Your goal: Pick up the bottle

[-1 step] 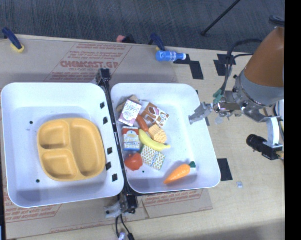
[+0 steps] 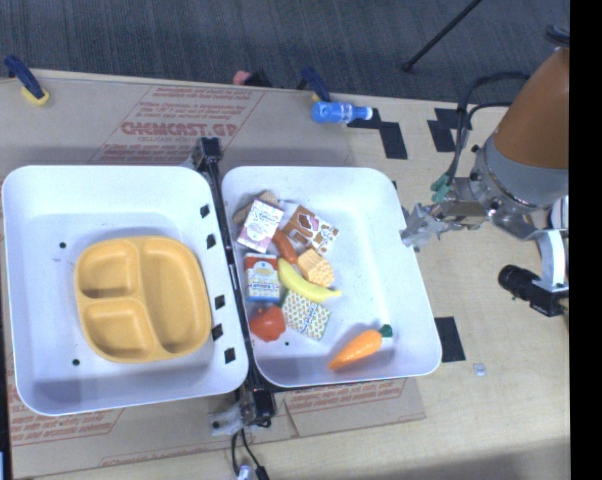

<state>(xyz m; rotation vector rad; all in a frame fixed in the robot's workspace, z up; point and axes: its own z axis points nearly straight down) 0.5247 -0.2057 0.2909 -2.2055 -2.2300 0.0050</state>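
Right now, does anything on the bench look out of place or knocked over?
Yes. The small blue plastic bottle lies on its side on the cardboard behind the right white bin, outside both bins, while the toy food sits piled inside that bin. The hand is by the bin's right rim, away from the bottle.

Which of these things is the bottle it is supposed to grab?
Find the two white bins; the right bin holds toy food. Look beyond its far edge, on the brown cardboard. The bottle lies there on its side, the only blue thing with a pale cap, outside both bins.
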